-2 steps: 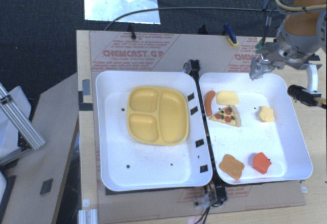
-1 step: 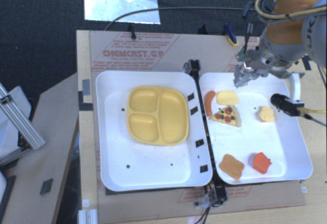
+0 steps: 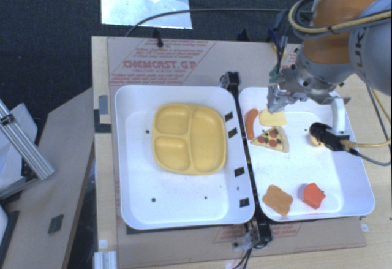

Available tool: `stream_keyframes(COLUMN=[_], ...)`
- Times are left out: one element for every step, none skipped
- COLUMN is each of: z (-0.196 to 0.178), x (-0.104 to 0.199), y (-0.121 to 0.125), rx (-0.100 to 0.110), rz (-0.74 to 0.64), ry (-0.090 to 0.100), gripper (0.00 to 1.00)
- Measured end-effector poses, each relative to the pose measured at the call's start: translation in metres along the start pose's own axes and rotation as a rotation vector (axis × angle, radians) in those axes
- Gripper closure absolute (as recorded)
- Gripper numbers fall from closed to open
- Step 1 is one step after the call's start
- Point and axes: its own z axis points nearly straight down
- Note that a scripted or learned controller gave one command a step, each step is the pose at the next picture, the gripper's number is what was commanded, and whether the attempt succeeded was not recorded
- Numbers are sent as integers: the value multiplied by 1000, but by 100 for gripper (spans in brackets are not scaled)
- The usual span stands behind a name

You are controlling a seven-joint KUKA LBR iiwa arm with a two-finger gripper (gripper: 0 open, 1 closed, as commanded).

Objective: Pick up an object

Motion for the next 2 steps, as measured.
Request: stream_keyframes(z=[2, 12], x=[36, 89], y=[-31, -64], rx=[1, 2], rz=[0, -2], ry=[0, 1], gripper=[100, 100])
